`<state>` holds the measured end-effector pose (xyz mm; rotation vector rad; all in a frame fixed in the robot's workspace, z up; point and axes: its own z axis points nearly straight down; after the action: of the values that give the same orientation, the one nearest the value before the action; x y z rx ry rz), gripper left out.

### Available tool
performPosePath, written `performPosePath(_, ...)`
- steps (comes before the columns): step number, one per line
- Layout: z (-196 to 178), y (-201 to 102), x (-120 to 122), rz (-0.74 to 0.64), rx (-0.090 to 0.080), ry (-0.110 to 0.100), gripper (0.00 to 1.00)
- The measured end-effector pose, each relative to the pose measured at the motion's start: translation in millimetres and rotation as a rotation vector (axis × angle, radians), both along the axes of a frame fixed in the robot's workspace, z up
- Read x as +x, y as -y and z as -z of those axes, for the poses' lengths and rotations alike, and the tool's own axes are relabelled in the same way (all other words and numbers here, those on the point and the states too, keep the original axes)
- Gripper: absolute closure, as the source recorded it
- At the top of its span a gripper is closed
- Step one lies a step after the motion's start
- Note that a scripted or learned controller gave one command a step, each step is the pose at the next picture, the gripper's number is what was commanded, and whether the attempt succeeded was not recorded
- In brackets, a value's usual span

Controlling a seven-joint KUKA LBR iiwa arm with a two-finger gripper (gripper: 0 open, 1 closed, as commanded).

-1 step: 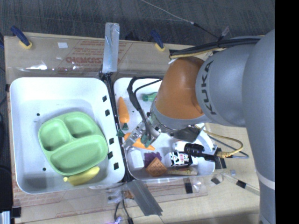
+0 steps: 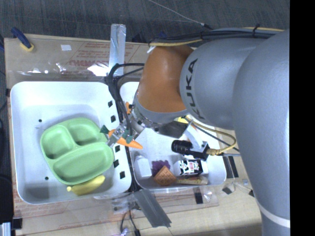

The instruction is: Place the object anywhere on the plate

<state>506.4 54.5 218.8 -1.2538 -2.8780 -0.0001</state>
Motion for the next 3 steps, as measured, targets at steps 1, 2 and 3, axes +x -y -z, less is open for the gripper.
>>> performPosePath(1,0.3,1.6,0.0,0.002,-0.001,-0.001,0.00)
performPosePath(2,-9.6,0.6,0.7,-0.006,-0.002,-0.001,1.00)
performPosePath(3,-9.3,0.3,0.6,-0.007,-0.002,-0.002,0.00)
